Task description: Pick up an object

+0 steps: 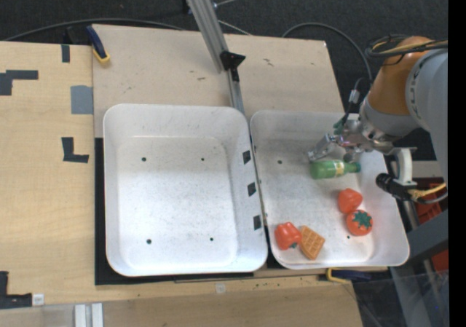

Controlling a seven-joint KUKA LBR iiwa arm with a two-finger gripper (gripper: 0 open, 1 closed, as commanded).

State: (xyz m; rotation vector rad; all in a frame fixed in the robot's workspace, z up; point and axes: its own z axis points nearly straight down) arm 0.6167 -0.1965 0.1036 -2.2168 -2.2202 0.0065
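We see the gripper point(331, 149) just above the green bottle point(333, 168); its grasp state we cannot tell; the rounded bottle may roll aside

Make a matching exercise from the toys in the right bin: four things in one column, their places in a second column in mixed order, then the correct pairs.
Things:
1. green bottle
2. waffle
3. tomato
4. red pepper

Places:
A. nearest the divide between the two bins, at the near edge
B. just under the gripper, toward the far side of the right bin
C. right of the red pepper, touching or nearly touching it
D. near the right rim, below another red-orange toy

Pairs: 1-B, 2-C, 3-D, 4-A
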